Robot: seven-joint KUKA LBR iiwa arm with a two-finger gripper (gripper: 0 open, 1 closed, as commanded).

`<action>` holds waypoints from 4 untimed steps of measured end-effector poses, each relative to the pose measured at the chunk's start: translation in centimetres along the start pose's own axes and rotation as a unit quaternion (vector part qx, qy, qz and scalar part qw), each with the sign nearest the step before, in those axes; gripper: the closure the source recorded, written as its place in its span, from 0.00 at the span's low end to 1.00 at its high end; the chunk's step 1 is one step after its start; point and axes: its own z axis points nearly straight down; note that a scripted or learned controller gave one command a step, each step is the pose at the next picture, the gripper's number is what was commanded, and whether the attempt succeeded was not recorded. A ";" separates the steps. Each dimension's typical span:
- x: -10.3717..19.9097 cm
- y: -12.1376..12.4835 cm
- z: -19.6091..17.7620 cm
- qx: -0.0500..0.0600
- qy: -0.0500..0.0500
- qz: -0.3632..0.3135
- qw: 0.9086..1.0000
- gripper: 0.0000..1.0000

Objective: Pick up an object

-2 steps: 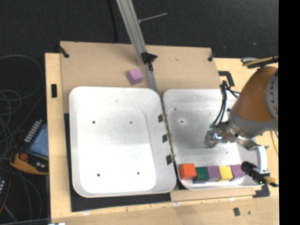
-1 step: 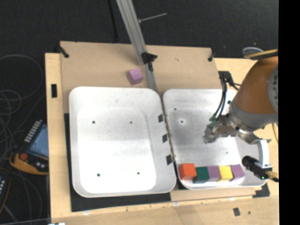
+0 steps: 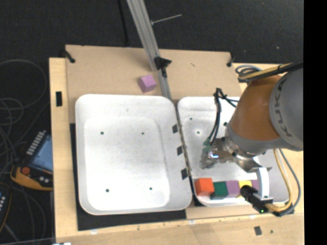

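Arm [image 3: 265, 114] reaching in from the right, bent low over the right bin [image 3: 196, 111]. Gripper [image 3: 210, 157] down inside that bin, near the divider between the two bins; claw state not readable from this angle, cannot tell whether wide, narrow or holding anything.

Candidate objects lined up along the right bin's near wall: orange block [image 3: 205, 186], green block [image 3: 220, 189], purple block [image 3: 233, 188], yellow block [image 3: 246, 184] partly hidden by arm hardware. Row tight, blocks touching or nearly so, probably slid downhill to that edge. Gripper just above the orange block, apart from it.

Left bin [image 3: 127, 152] bare white. Small lilac cube [image 3: 147, 83] outside both bins on the board [image 3: 102, 70], beside the slanted metal pole [image 3: 145, 29]; likely out of play.

Judgement: approach stage, nothing lifted yet. Tight packing against the wall leaves little finger room; orange block at the row's open end seems easiest.
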 end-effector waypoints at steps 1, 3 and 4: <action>1.1 0.3 -6.9 -0.005 -0.001 0.002 1.000 1.00; 8.5 0.1 -4.5 0.000 -0.001 0.003 1.000 0.00; 5.8 0.2 -6.7 -0.003 -0.001 0.005 1.000 0.00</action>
